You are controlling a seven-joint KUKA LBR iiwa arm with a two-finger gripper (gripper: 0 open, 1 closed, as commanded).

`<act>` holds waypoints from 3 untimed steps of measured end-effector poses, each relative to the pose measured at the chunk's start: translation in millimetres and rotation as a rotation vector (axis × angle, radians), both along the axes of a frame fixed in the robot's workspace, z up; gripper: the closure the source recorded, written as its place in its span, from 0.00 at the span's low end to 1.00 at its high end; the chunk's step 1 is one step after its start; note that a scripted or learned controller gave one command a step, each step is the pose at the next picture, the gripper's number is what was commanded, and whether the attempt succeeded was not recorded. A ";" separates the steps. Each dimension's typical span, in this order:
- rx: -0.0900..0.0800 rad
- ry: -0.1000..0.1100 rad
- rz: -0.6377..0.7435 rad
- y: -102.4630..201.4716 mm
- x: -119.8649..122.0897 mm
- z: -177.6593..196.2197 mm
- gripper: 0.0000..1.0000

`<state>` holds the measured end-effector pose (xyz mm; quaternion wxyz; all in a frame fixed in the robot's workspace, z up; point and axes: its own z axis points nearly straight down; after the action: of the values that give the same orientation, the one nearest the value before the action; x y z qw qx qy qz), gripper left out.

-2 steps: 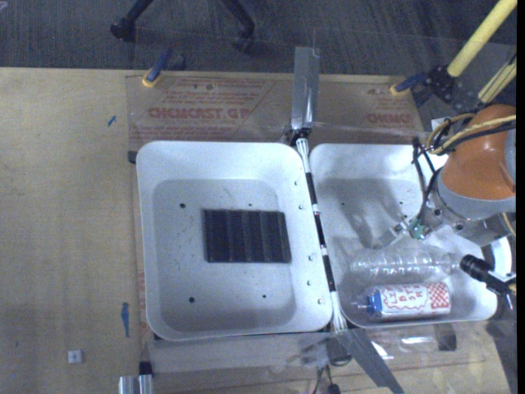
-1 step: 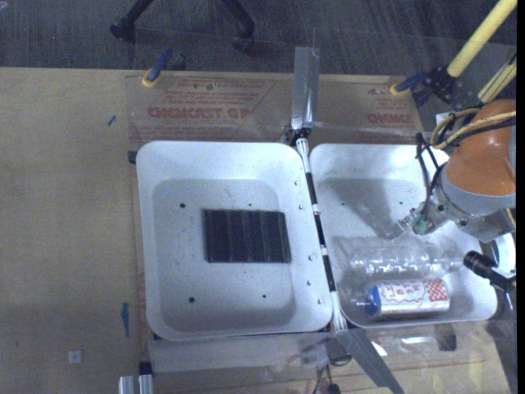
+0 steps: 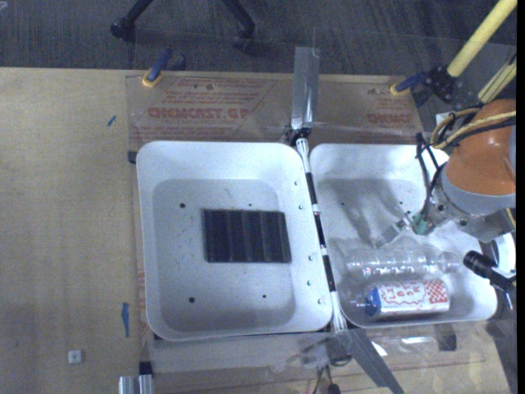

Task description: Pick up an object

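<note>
A: Tube with the red-and-white label [image 3: 408, 295] lies nearest, against the near wall of the right bin [image 3: 361, 164]; clear bottle [image 3: 399, 263] just behind it, touching or nearly.

B: Gripper [image 3: 408, 226]?

A: Just beyond the bottle, low over the bin floor; can't tell its state, nothing visibly between the fingers.

B: Advice?

A: Judgement only: come down centred across the bottle's width; it's round and slick, likely to roll toward the tube.

B: Rest?

A: Left bin [image 3: 164, 167] far to the side; dark ribbed slab [image 3: 246, 235] lies in it.
</note>
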<state>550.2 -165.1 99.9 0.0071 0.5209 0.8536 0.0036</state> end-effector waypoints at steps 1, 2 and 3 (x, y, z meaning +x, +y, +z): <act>-0.001 0.008 0.083 20.3 82.6 -11.9 0.00; 0.001 0.015 0.009 31.3 10.0 12.8 0.00; -0.001 0.007 0.054 63.0 86.5 -11.7 0.00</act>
<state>636.7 -102.1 88.2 0.0046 0.4978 0.8673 0.0015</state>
